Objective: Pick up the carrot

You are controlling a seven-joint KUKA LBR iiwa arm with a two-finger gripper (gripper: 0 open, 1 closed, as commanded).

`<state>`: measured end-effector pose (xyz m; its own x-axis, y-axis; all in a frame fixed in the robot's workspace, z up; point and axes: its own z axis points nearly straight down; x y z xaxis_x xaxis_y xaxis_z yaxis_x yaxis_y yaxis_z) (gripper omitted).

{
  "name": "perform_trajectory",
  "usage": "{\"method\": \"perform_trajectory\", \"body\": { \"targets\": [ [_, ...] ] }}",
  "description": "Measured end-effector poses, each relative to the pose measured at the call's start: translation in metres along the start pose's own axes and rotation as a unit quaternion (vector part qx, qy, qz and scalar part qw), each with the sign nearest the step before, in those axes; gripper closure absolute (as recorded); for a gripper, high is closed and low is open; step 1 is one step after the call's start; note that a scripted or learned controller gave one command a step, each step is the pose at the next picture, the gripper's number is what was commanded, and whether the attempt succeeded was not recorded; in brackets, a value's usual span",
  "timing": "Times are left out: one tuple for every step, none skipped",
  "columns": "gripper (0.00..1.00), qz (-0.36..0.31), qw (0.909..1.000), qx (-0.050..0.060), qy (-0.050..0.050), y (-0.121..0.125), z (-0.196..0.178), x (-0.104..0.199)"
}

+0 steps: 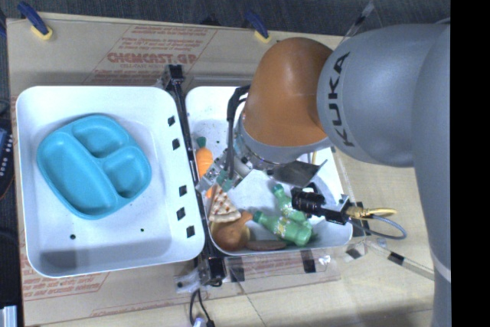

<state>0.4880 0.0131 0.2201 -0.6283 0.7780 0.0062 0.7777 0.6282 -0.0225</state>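
A bench seen from above at a slant, with two shallow white bins side by side. The left bin (46, 241) holds a blue tray (92, 163) with three compartments, lying toward its left half; nothing lies in the tray.

Just past the black divider between the bins, the right bin (207, 99) is crowded. The carrot (204, 161), a small orange piece, lies against the bin's left wall, near the middle of that wall. Below it sits a pizza slice (220, 203), then a brown rounded object (230, 233) in the near corner. To their right lie green bottles (287, 222).

The arm (360, 99) reaches in from the right and hangs over the right bin, its orange band (287, 96) covering much of the bin's upper part. The gripper (226, 171) points down and left, its tip just beside the carrot's right edge. Whether its fingers stand apart or closed cannot be told from this angle, and the carrot does not appear between them.

As a judgement: the approach looks nearly complete, but the carrot seems to rest on the bin floor, so grasping and lifting are left to do.
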Motion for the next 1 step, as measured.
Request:
{"method": "perform_trajectory", "body": {
  "targets": [
    [1.00,-0.003,1.0000,0.002,0.000,0.0007,-0.0099,-0.0003]
  ]
}}
